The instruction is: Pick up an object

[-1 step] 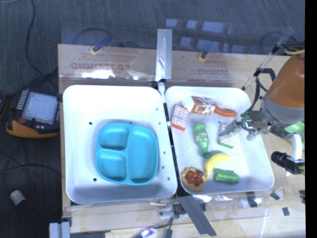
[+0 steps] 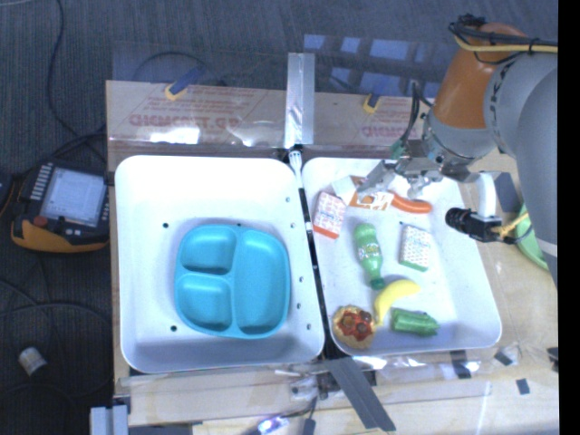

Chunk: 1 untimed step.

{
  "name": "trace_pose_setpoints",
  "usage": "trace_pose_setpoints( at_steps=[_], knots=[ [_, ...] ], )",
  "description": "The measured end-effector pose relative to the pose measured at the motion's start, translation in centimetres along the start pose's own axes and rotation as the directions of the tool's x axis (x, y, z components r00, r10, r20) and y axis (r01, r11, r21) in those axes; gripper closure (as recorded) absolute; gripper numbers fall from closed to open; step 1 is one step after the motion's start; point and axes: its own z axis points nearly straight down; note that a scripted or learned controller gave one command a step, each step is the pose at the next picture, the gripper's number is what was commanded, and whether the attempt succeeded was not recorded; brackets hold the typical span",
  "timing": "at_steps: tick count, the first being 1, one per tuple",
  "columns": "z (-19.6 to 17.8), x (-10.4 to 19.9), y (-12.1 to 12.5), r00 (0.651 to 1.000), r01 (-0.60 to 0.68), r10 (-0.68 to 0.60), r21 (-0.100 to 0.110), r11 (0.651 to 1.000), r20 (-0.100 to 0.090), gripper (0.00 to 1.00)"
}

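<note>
My gripper (image 2: 401, 181) hangs over the back of the right bin (image 2: 471, 270), open, with nothing between its fingers. Just below it lie an orange-and-white packet (image 2: 371, 198) and an orange-red sausage-shaped piece (image 2: 414, 206). Further forward in the same bin are a red-and-white snack packet (image 2: 328, 214), a green bottle (image 2: 367, 253), a white-and-green packet (image 2: 415, 246), a banana (image 2: 394, 296), a dark green piece (image 2: 414, 322) and a small round dish of food (image 2: 353, 326).
The left bin (image 2: 145, 207) holds a blue divided plate (image 2: 231, 277). A metal divider (image 2: 308, 234) separates the two bins. The arm's grey body with its orange band (image 2: 471, 89) comes in from the upper right.
</note>
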Motion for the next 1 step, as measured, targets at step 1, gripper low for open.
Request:
trace_pose_setpoints(
  at_steps=[1],
  knots=[
    [7.91,3.84,-6.51,0.972,0.233,-0.233,-0.004,0.972,0.002,0.00]
  ],
)
